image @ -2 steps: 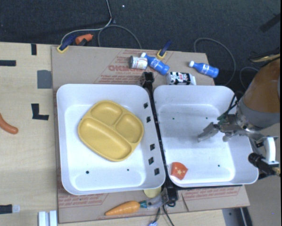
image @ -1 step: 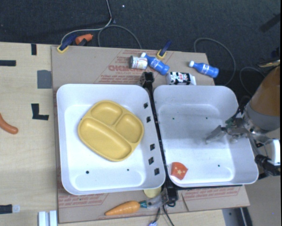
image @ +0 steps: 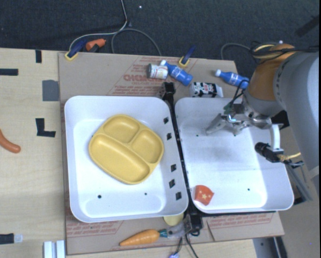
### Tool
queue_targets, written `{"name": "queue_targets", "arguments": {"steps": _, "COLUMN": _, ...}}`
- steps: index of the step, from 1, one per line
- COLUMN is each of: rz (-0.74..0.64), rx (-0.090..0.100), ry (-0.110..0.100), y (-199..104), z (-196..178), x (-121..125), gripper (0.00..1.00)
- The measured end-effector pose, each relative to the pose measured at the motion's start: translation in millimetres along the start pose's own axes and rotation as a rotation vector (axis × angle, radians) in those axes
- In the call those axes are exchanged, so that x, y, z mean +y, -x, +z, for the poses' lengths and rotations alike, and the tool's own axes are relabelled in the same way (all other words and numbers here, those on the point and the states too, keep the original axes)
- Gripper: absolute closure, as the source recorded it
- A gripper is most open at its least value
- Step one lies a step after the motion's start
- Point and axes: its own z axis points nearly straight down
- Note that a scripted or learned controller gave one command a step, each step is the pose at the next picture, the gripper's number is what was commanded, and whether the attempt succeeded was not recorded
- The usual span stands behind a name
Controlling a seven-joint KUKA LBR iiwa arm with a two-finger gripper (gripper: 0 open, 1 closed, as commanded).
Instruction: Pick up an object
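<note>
Two shallow white bins sit side by side on the desk (image: 26,198), on a brown cardboard sheet. The left bin (image: 77,160) holds a yellow divided plate (image: 126,148) lying flat near its middle, tilted diagonally to the bin's walls. The right bin (image: 268,192) holds a small red object (image: 203,195) with a pale mark on it, resting at the bin's near left corner, close to the divider between the bins. The grey arm (image: 303,106) with its orange band (image: 262,79) reaches in from the right, and the hand (image: 218,123) hangs over the far part of the right bin, well apart from the red object. Its two fingers (image: 213,127) point left and appear spread somewhat apart with nothing between them, though they are small and hard to make out. Beyond the bins, on the cardboard, lie a blue and white bottle (image: 171,71), another blue bottle (image: 233,78) and a small black and white item (image: 206,90). An orange carrot (image: 140,238) lies on the cardboard in front of the left bin, and a red sausage (image: 6,140) lies on the desk far to the left
</note>
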Motion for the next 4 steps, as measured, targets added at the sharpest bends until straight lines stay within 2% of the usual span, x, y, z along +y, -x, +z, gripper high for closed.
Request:
{"name": "queue_targets", "arguments": {"steps": 1, "rz": 0.001, "rx": 0.005, "ry": -0.003, "y": -70.2, "z": -1.4, "x": 33.6, "gripper": 0.00}}
{"name": "queue_targets", "arguments": {"steps": 2, "rz": 0.007, "rx": -0.002, "ry": -0.008, "y": -80.7, "z": -1.5, "x": 37.1, "gripper": 0.00}}
{"name": "queue_targets", "arguments": {"steps": 3, "rz": 0.012, "rx": 0.000, "ry": -0.003, "y": -19.5, "z": -54.4, "x": 29.1, "gripper": 0.00}}
{"name": "queue_targets", "arguments": {"steps": 4, "rz": 0.003, "rx": 0.005, "ry": -0.011, "y": -81.6, "z": -12.8, "x": 34.6, "gripper": 0.00}}
